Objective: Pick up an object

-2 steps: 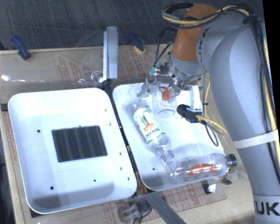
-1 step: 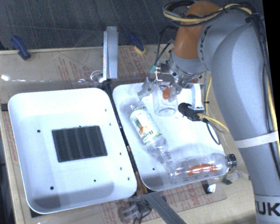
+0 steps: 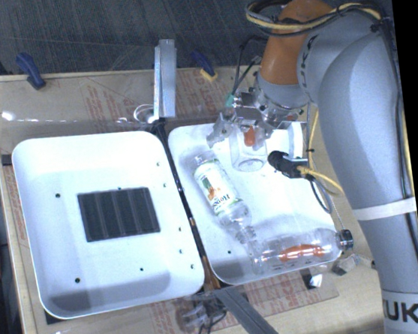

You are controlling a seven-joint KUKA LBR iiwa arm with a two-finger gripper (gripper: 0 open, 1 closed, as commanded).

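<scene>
Gripper [image 3: 250,131] hovers over the right bin [image 3: 305,211], far end, with a clear plastic cup [image 3: 248,152] between its fingers, apparently clamped. Cup looks light, thin-walled, slick, easily crushed; you should squeeze gently near the rim. Two clear bottles [image 3: 219,191] lie nearby.

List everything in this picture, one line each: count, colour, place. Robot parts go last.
White bins: 2, side by side; left bin, right bin.
Dark panel: 1, dark grey, ribbed, middle of the left bin.
Labelled bottle: 1, clear with white, green and orange label, lying in the right bin.
Clear bottle: 1, orange inside, lying along the right bin's near edge.
Clear cup: 1, transparent, right bin's far end, under the gripper.
Blue clamps: blue, bench's far edge.
Gripper: 1, above the cup.
Arm: 1, grey, orange band.
</scene>
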